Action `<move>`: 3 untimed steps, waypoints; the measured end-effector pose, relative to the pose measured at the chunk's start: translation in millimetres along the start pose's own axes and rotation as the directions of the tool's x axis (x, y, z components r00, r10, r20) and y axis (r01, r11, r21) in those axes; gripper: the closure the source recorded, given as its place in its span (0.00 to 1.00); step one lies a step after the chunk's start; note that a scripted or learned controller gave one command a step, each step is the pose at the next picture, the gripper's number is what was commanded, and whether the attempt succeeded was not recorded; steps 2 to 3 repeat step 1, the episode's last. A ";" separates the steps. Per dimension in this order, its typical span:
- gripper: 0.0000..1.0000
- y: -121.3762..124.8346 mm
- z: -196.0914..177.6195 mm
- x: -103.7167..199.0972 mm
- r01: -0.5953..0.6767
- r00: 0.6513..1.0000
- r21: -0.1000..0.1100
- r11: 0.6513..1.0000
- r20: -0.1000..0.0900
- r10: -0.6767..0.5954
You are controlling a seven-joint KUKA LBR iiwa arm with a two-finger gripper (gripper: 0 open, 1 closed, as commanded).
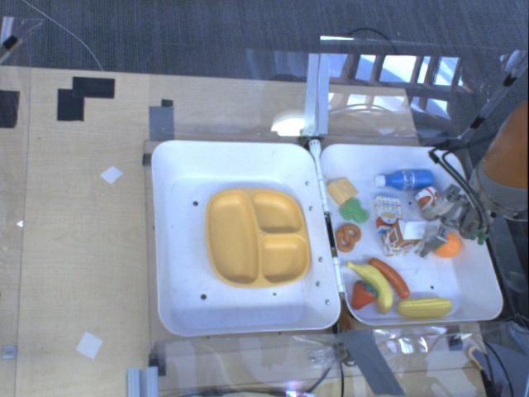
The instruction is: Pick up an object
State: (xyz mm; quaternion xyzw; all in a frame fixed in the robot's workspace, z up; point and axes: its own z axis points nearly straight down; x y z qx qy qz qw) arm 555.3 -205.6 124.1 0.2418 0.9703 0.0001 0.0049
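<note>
Gripper point(440, 226) sits low in the right bin point(488, 300), near its right wall, just above an orange fruit point(447, 246); can't tell how far it's opened or whether it has hold of anything.

Near to far in that bin, 1 of each: yellow corn cob point(425, 307) at the front; red strawberry point(363, 295), yellow banana point(373, 282) w/ a red-orange sausage point(389, 277) lying against it; brown pretzel point(347, 237), small printed carton point(392, 234) beside the orange fruit; green piece point(355, 212); tan bread slice point(341, 190); red-and-white can point(426, 197); blue bottle point(407, 179) w/ white cap at the back.

Left bin point(173, 296): 1 yellow 3-compartment tray point(257, 236), centred. Both bins on the tabletop point(74, 246).
</note>
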 end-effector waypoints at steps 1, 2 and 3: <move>0.00 79.5 35.7 -16.8 -0.185 0.983 -0.003 0.983 0.002 0.185; 0.00 79.5 35.7 -16.8 -0.185 0.983 -0.003 0.983 0.002 0.185; 0.00 79.5 35.7 -16.8 -0.185 0.983 -0.003 0.983 0.002 0.185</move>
